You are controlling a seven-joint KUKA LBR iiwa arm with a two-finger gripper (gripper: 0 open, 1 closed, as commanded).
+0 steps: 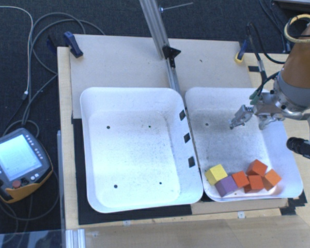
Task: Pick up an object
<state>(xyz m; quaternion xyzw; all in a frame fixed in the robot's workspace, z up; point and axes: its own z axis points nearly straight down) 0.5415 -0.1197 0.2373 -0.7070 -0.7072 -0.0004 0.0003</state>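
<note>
The arm [299,71] enters from 3 o'clock and hangs over the right bin [217,112], its orange band above the grey wrist. The gripper [241,117] points toward 9 o'clock above the bin's upper middle floor; nothing sits between its fingers, but whether they are parted or closed I cannot tell.

The blocks are clustered at the 5 o'clock corner of the right bin, well apart from the gripper. A yellow block [215,173] lies at the cluster's 9 o'clock end, touching a purple block [226,185]. Toward 3 o'clock from these sit 4 orange blocks [257,176], packed against each other near the rim.

The left bin [129,149] lies at 9 o'clock of the right one, the 2 rims touching. A teach pendant [15,161] rests on the floor at the far 9 o'clock edge.
</note>
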